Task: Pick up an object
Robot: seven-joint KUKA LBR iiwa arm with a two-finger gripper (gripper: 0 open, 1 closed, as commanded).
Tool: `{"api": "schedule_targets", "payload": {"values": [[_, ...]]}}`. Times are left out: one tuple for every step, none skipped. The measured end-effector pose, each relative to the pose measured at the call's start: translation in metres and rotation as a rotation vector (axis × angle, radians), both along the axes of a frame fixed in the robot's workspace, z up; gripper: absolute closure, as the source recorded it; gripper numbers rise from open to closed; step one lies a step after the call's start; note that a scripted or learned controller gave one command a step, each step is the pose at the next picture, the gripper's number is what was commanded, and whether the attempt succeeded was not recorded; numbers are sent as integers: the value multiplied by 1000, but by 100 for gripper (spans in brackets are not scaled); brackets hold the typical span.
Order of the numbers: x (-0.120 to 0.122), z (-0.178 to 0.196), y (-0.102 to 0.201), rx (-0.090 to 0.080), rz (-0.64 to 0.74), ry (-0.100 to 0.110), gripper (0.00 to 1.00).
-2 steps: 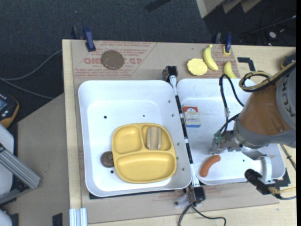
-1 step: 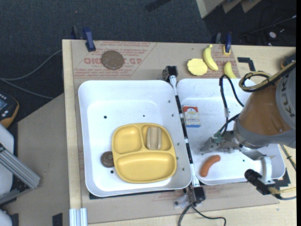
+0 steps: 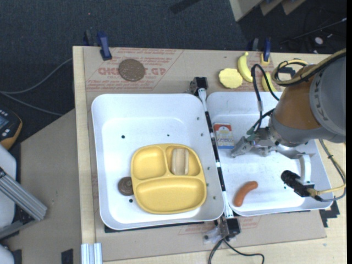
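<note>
In the right bin (image 3: 275,202) a sausage (image 3: 245,193) lies near the front left corner, and a small white carton with a red top (image 3: 223,136) rests against the bin's left wall. My gripper (image 3: 240,148) hangs over the right bin, just right of the carton and above the sausage; its grey fingers point left. In the left bin (image 3: 110,125) sits a yellow divided plate (image 3: 166,179) with a tan bread roll (image 3: 180,161) in its upper right compartment. A brown cookie (image 3: 126,186) lies beside the plate's left edge.
On the bench behind the bins lie a banana (image 3: 245,67), a yellow round piece (image 3: 230,78) and a brown disc (image 3: 131,69). Blue clamps stand at the bench's far edge. Cables loop near the arm at the right.
</note>
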State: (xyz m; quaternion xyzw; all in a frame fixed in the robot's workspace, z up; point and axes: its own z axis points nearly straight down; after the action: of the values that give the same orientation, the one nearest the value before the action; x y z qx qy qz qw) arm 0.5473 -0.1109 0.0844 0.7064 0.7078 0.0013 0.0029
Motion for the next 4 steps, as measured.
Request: {"api": "schedule_targets", "payload": {"values": [[-61, 0, 2, 4, -4, 12, 0], [8, 9, -21, 0, -1, 0, 0], [-60, -1, 20, 6, -1, 13, 0], [-69, 0, 19, 4, -3, 9, 0]]}}
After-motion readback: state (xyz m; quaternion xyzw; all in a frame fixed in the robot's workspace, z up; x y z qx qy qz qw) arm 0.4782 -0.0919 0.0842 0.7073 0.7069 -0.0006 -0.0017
